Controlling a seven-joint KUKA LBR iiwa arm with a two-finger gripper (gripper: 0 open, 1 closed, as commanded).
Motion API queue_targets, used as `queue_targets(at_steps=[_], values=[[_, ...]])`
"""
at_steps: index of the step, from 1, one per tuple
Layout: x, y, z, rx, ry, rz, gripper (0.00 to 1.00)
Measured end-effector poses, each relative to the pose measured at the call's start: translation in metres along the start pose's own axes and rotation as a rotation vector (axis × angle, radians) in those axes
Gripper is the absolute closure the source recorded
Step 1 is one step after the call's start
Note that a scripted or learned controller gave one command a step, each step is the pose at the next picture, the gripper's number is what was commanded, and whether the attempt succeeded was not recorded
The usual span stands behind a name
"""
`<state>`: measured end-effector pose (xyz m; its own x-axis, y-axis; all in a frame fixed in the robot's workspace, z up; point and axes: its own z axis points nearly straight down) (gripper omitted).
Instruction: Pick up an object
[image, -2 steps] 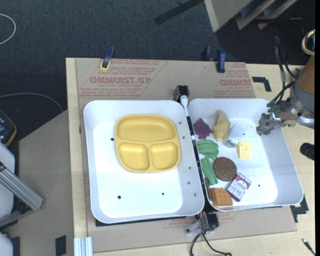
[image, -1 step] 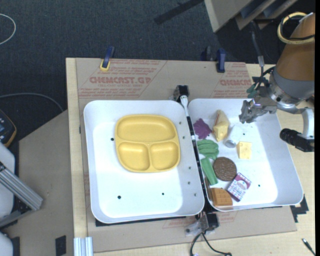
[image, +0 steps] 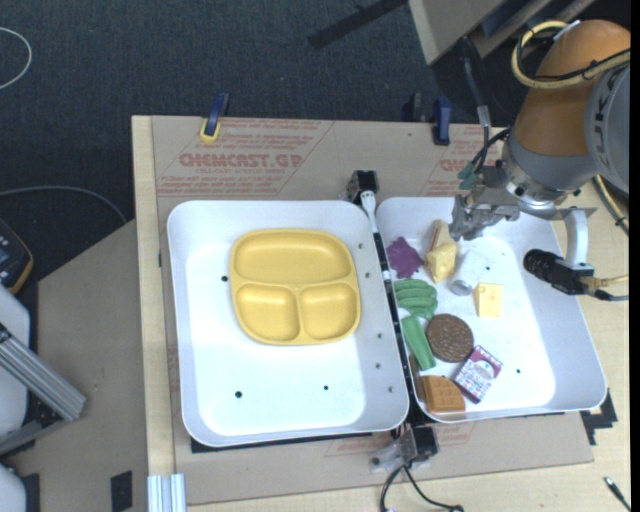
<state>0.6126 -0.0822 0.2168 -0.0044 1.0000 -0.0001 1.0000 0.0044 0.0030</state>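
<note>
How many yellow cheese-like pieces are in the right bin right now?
2. One cheese wedge lies near the bin's upper middle, just below the end effector; one cheese cube sits lower and further right. Another could be hidden under the end effector.

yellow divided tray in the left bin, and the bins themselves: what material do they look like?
Yellow tray: looks like moulded plastic, matte to satin, one even colour with soft rounded compartment edges; could be melamine. Left bin and right bin: seemingly thin white formed plastic, smooth and slightly glossy, with rounded corners and a rolled rim.
</note>
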Motion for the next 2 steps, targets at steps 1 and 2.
queue_targets(at_steps=[1, 2], values=[[0.013, -0.008, -0.007, 0.004, 0.001, 0.003, 1.0], [-0.002, -0.005, 0.002, 0.005, -0.001, 0.006, 1.0]])
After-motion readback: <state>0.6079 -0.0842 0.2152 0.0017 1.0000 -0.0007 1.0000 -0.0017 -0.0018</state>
